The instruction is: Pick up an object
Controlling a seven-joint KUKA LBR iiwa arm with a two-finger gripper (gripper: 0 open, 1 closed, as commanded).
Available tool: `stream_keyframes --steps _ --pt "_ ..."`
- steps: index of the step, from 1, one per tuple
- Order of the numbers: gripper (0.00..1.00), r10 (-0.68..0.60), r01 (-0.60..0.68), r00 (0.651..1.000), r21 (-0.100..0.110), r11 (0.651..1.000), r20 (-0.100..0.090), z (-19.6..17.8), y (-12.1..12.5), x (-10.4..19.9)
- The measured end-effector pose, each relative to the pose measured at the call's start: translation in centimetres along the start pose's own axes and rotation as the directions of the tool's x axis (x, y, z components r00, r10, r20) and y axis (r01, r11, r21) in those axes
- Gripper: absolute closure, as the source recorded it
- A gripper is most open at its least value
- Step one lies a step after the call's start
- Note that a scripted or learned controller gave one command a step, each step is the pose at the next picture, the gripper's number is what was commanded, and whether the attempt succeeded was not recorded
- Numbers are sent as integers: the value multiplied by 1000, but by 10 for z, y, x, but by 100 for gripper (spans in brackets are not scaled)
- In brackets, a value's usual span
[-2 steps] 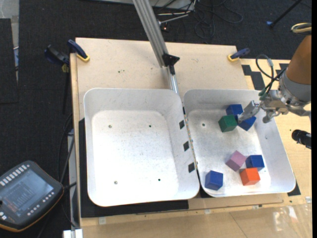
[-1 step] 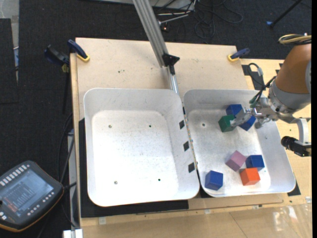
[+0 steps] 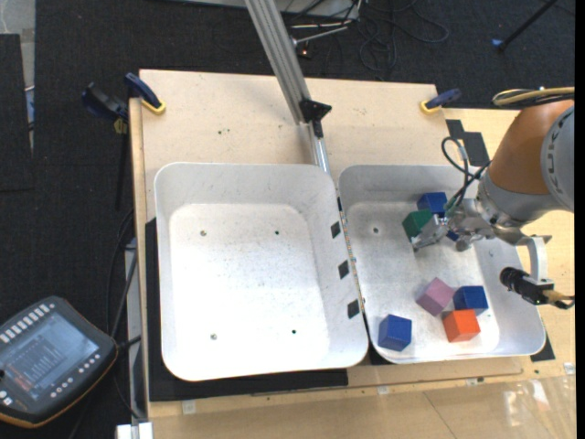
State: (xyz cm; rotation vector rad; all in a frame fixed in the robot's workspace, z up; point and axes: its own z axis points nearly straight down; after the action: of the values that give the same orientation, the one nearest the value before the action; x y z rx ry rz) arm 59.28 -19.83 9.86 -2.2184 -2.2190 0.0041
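My gripper (image 3: 433,234) reaches in from the right and sits low in the right bin (image 3: 366,190), near its back. Its tip is right against a green block (image 3: 418,221), which lies just to its upper left. A blue block (image 3: 432,202) rests behind the green one, touching it or nearly so. Toward the front of the bin lie a pink block (image 3: 436,295), a second blue block (image 3: 472,298) and an orange-red block (image 3: 461,325), close together. A third blue block (image 3: 395,331) lies apart at the front left.
The left bin (image 3: 174,273) adjoins the right one along a shared rim. A slanted metal pole (image 3: 279,48) comes down to the bench behind the bins. The arm's grey and orange wrist (image 3: 535,158) overhangs the right bin's right side.
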Motion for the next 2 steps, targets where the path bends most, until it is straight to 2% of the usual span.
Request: stream_keyframes --steps 1,2 --pt "100 0 0 1000 -7 1000 2 -14 2 -1" --pt "100 -3 3 1000 -12 1000 4 -63 12 0"
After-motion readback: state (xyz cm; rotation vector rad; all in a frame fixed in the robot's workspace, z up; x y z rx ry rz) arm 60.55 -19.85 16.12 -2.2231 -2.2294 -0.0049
